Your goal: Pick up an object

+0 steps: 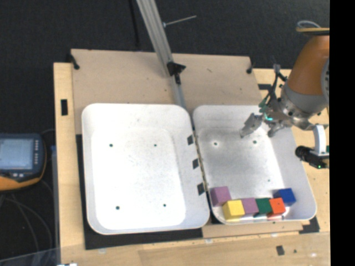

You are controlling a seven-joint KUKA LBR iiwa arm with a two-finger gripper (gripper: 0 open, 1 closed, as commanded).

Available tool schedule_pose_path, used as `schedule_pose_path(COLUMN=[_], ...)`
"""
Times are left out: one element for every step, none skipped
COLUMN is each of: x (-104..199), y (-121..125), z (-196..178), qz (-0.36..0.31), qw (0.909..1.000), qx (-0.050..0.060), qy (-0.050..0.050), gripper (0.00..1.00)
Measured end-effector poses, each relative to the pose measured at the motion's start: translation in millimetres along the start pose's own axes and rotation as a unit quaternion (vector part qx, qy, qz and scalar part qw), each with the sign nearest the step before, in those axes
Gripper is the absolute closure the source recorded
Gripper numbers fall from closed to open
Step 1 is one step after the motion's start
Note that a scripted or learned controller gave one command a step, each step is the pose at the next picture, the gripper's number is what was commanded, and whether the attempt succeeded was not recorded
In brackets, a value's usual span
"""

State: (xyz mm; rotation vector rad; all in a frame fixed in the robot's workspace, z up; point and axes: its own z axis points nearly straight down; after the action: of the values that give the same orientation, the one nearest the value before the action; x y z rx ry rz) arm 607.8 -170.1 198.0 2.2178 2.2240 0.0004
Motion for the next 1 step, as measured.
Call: schedule_pose_path(x=[113.5], y=[-51.7], z=[1.3], qz=[-0.003], qw=[1.0000], qx=[0.001], qy=[0.001], gripper=[0.00])
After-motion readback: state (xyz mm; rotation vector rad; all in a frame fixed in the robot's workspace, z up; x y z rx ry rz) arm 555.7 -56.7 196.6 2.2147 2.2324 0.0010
